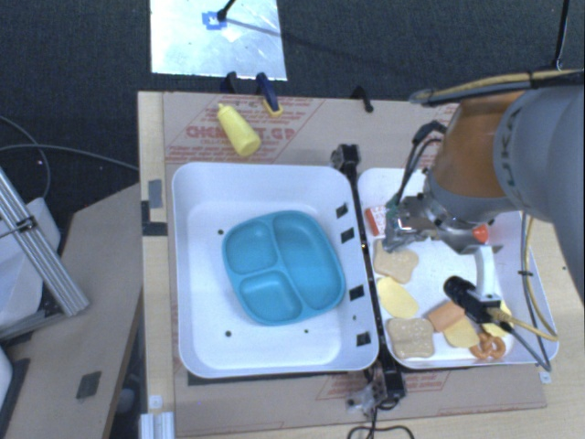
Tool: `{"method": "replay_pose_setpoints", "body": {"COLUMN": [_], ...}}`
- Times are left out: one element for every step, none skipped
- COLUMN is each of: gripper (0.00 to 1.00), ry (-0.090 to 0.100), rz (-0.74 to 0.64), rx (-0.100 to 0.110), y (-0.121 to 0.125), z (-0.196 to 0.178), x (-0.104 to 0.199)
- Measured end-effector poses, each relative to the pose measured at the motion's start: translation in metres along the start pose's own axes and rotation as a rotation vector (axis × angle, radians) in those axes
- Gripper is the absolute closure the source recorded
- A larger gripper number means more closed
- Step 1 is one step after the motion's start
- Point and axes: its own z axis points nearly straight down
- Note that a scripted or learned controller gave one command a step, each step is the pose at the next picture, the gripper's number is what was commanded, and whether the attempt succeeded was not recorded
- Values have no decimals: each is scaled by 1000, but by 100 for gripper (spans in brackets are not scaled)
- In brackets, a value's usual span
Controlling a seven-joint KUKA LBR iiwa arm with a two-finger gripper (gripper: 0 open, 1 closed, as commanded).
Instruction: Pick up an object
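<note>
The grey arm (512,154) with its orange band comes in from the view's right and ends in the gripper (395,236), which is the reference for every place below. It hangs over the right bin (437,277), near the wall that bin shares with its neighbour. The left bin (196,245) lies on the far side of that wall from the gripper. A shiny silver sheet (215,26) lies well beyond the gripper, up and to the view's left, off the bench. The blue divided plate (281,265) sits to the view's left of the gripper, in the middle of the left bin. A yellow bottle (238,130) lies tilted on the cardboard, up and left of the gripper, outside both bins.

The bread slice (396,265) lies flat just below the gripper in the view, its top edge tucked under the gripper's tip. Whether the two touch cannot be made out. Further below in line come a pale yellow oval (397,297) and then a square toast (411,337). Down and to the view's right of the gripper lie an orange-brown piece (445,315), a yellow piece (462,335) and a small pretzel (491,347). A red-and-white packet (374,219) shows just left of the gripper, partly covered by it.

The gripper's body hides its tips, so I cannot tell whether it is spread or pressed together.
</note>
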Motion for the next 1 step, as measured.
{"method": "replay_pose_setpoints", "body": {"gripper": [100], "ry": [0], "rz": [2], "rx": [7], "y": [-1], "z": [6], "x": [35]}}
